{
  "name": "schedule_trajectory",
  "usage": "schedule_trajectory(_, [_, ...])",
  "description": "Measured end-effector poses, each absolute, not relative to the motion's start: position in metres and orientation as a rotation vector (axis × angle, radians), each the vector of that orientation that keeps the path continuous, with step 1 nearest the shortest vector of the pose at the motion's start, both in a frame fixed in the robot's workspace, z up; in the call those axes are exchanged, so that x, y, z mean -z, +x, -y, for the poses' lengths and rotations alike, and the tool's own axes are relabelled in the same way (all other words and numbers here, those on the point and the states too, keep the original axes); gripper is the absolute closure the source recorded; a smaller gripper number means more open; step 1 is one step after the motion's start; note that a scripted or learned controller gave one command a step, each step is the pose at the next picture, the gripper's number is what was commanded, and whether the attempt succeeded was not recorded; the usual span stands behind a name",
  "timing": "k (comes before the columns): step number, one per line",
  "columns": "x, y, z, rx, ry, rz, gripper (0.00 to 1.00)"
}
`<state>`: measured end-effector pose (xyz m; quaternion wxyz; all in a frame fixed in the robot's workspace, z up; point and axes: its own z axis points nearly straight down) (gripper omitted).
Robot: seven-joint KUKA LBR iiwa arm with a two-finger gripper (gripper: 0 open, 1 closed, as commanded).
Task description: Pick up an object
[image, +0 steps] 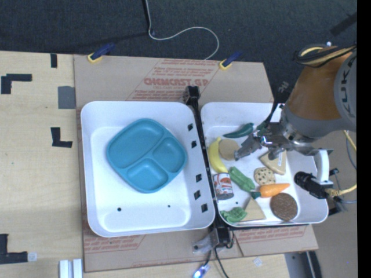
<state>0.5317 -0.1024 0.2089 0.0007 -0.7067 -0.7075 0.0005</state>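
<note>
Gripper (258, 143) is hovering in the right bin (313, 218), fingers spread and holding nothing; the tan piece (228, 149) is lying just leftward, toward the divider edge.

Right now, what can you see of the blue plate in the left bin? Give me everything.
The blue plate is a rounded-square divided dish with three compartments, plastic by its look, matte and sky blue. It lies flat and right side up on the floor of the left bin, turned at an angle to the walls, nearer the back. Its compartments hold nothing, and nothing else touches it.
</note>
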Motion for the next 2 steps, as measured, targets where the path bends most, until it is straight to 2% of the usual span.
schedule_trajectory(1, [-0.237, 0.4813, 0.0587, -0.001, -2.213, 2.223, 0.0])
schedule_trajectory(2, [-0.2452, 0.483, 0.0608, -0.003, -2.217, 2.221, 1.0])
